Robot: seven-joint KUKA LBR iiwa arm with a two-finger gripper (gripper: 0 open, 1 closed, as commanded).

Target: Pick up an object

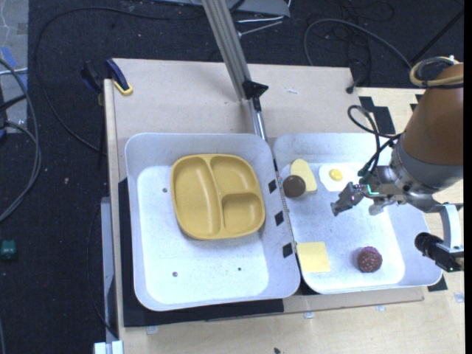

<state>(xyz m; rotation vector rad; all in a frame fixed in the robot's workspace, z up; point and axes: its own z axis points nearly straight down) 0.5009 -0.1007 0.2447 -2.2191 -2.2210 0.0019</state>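
Several toy foods lie in the right bin [413, 275]. A brown ball [294, 187] rests against a pale yellow piece [304, 172] near the bin's left wall. A fried egg [335, 175] lies beside them, a yellow cheese square [313, 257] sits at the front left, and a dark red ball [369, 259] sits at the front. My gripper [360, 203] hangs over the middle of this bin, just right of and below the egg. Its fingers are spread open with nothing between them.
The left bin [147, 271] holds a yellow divided plate [218, 196]. A metal pole [228, 43] slants down to the seam between the bins. Cables and the arm's wrist [435, 139] crowd the right bin's right side.
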